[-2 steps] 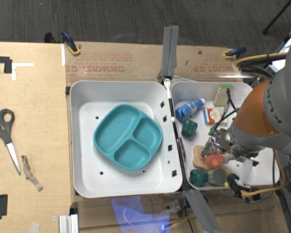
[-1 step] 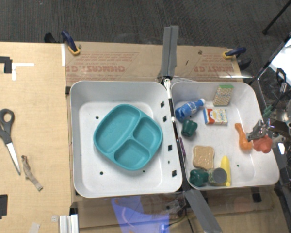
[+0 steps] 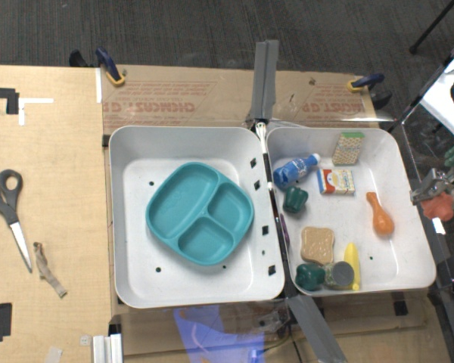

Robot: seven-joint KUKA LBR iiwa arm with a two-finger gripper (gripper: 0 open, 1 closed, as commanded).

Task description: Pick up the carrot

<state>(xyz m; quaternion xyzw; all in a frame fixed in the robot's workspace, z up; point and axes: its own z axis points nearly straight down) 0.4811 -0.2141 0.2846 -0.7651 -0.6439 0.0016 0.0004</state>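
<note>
Since the banana [image 3: 351, 264] and the dark green pieces crowd the near end of the right bin [image 3: 405, 174], I worry less about them than about the carrot [image 3: 379, 213] rolling off toward the right wall if it is pinched on its round body. I cannot tell the end effector's state. Farther back lies cardboard on the wooden desk [image 3: 45, 165].
</note>
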